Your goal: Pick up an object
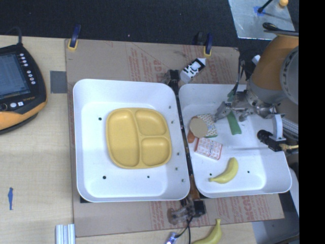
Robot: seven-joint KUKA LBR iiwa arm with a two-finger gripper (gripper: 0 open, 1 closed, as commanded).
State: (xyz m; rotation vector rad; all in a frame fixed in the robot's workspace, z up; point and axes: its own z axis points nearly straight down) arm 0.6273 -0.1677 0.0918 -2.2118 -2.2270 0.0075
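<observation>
My gripper point(232, 113) hangs over the upper middle of the right bin point(264, 179), open, its metal fingers point(221, 112) spread apart. A small green stick-like piece point(235, 124) lies on the bin floor just below the gap between them; I cannot tell whether it is touched. Left of it a round brown disc point(198, 127) rests on a patterned packet point(209, 122). A red-and-white packet point(208, 148) lies below those, and a yellow banana point(225, 172) sits near the bin's front.
The left bin point(91, 182) holds a yellow divided plate point(138, 137). A second banana point(211, 234) lies on the bench in front of the bins. A black-and-orange pendant point(18, 88) sits at far left. The arm's grey and orange body point(271, 70) overhangs the right bin's far right corner.
</observation>
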